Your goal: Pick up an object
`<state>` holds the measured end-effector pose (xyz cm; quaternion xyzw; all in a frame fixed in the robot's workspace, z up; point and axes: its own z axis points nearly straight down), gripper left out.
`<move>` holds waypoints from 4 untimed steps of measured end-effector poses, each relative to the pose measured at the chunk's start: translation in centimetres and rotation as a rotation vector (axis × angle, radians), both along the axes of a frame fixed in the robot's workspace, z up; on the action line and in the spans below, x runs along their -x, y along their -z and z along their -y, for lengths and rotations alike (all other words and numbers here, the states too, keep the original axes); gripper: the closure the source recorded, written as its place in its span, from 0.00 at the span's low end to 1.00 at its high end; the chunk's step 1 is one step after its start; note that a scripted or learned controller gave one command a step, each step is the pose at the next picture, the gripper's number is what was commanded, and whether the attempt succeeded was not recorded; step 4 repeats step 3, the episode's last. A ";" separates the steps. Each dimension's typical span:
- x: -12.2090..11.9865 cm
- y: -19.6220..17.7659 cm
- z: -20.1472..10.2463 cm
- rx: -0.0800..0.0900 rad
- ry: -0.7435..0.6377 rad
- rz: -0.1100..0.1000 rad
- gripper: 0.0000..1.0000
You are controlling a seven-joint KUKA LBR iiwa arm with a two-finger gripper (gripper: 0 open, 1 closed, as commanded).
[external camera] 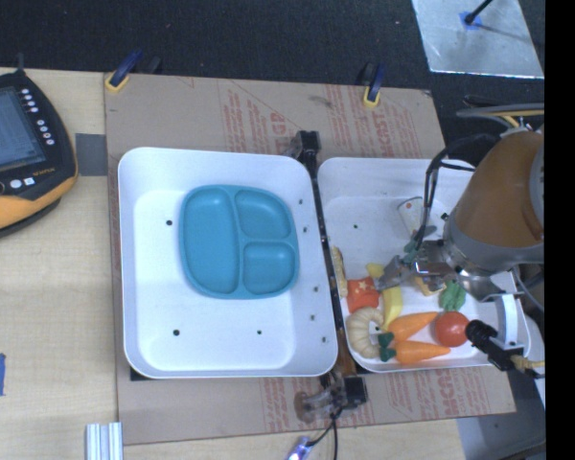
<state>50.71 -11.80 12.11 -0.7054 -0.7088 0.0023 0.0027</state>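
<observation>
Cardboard-covered bench (268, 113): teach pendant (19, 156) far left. Left bin (134, 257) holds blue divided plate (238, 240). Right bin (364, 185) has toy food heaped at its near edge: red pepper (362, 293), carrots (417, 338), tomato (450, 329). Gripper (407, 268) low over pile; jaw state cannot be told.

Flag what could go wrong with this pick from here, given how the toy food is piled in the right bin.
1. The gripper sits low over a tight cluster: red block, yellow banana-like piece, orange carrot, round red tomato. It may nudge neighbours or close on two at once.
2. The pieces crowd the right white bin's near wall, so a finger could strike the rim.
3. A rounded piece could slip out on lifting.
</observation>
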 end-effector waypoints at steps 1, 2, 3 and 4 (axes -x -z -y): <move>-4.1 3.0 -2.3 0.001 -0.001 0.003 0.00; -4.1 2.0 -2.1 0.004 -0.004 0.002 1.00; 3.0 -8.9 -8.1 0.000 -0.001 0.004 1.00; 3.0 -8.9 -8.1 0.000 -0.001 0.004 1.00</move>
